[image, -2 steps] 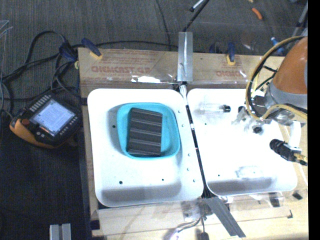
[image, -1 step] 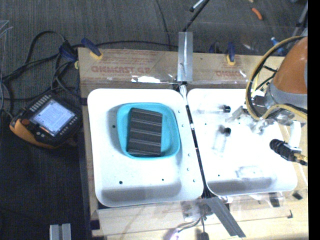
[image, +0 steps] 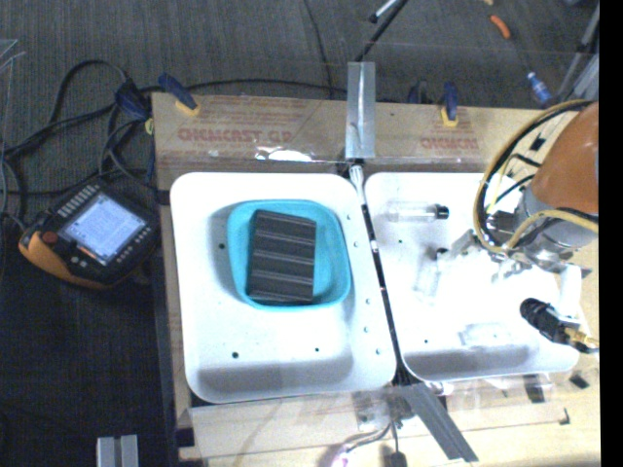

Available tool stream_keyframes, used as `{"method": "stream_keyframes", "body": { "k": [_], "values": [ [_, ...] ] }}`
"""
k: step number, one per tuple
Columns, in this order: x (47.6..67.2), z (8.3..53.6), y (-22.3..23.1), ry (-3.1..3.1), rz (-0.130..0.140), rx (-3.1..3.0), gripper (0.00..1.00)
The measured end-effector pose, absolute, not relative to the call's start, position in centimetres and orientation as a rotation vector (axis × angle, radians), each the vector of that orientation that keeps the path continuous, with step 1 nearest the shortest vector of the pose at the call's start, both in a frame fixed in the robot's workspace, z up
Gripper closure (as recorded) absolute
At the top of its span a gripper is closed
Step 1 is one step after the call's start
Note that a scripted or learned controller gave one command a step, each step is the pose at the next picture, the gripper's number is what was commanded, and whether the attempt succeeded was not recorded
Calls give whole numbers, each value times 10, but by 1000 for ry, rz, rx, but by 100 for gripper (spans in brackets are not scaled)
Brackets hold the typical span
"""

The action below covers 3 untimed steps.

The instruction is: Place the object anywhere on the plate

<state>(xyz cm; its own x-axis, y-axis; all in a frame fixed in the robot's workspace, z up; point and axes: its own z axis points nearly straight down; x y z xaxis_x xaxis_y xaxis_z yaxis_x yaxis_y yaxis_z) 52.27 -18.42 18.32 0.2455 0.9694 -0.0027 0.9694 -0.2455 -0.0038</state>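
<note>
Resting on the plate: dark block in the left bin, arm over the right

Lying flat on the blue plate is the dark ridged block, a near-black slab with raised bars running across its top. It sits a little left of the plate's middle, with its long side running up and down the view and blue rim showing all around it. The plate stands in the upper half of the left bin, touching the bin floor.

The arm reaches in from the right, its orange band at the edge of the view and a bundle of yellow and black cables looping around the wrist. The gripper hangs over the right bin, well apart from the plate and the block. Its tip is pale and blurred against the white floor, so I cannot tell whether it is spread or pressed together, and nothing can be made out in its grasp.

Near the upper wall of the right bin lies a clear tube with a black end pointing right. A grey metal strip runs down to the seam between the two bins. On the dark floor to the left sits a handheld pendant with a lit screen, cables trailing from it
</note>
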Motion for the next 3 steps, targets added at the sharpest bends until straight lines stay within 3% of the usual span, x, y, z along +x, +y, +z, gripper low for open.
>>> {"method": "stream_keyframes", "body": {
  "k": [1,2,3],
  "values": [
    [484,96,-189,-1683,-1,-2654,0],
    [483,196,-216,-1918,5,-2487,0],
    [482,106,-161,-1851,6,-2534,0]
  ]
}}
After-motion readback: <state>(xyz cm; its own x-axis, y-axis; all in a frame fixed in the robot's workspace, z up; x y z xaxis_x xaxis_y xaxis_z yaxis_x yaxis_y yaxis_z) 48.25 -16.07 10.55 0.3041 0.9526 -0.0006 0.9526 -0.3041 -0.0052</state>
